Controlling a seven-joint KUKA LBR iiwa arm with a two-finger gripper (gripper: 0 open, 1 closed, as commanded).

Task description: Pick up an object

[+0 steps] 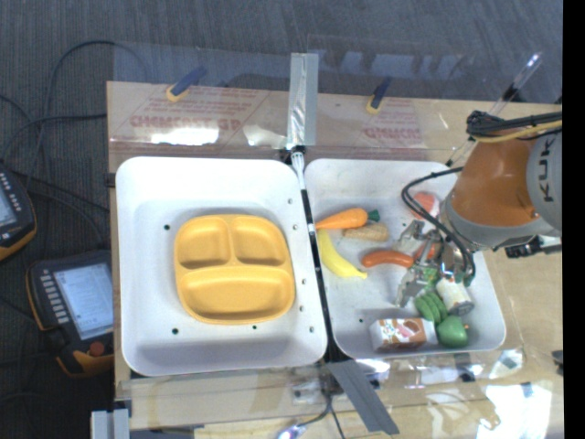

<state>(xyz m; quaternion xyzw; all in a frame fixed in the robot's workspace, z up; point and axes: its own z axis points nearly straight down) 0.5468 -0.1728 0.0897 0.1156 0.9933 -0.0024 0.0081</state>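
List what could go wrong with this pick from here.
1. The tool hangs in the right bin, where the toy foods crowd together: the red sausage, white bottle and green pieces lie so close that it may nudge or pinch two at once.
2. The carton lies near the bin's front wall, leaving little room there.

Bright, even light; glare on plastic sheeting (183, 122).
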